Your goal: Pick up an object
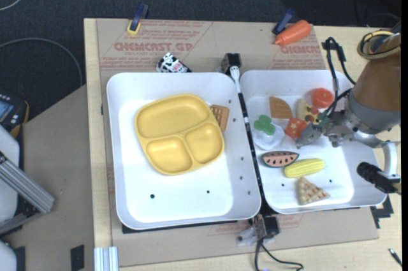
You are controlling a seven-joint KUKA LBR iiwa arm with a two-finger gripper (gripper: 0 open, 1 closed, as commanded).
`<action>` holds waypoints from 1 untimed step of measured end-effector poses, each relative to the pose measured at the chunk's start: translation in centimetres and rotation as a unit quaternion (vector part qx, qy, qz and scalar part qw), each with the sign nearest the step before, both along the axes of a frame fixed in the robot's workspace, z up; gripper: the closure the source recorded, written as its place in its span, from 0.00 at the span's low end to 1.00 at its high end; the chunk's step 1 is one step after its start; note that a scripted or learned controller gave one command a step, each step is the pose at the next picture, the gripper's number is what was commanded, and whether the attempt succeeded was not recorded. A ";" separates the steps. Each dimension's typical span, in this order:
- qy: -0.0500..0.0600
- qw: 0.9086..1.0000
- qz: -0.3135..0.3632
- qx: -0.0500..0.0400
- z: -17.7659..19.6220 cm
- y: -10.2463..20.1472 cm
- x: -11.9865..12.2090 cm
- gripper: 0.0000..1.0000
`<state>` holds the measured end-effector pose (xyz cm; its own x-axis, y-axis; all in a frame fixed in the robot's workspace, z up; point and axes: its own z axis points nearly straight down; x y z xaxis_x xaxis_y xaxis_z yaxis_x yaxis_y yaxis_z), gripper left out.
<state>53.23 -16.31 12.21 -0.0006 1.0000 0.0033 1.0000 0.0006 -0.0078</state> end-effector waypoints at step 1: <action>-0.001 1.000 0.000 0.000 -4.0 0.1 -0.1 0.00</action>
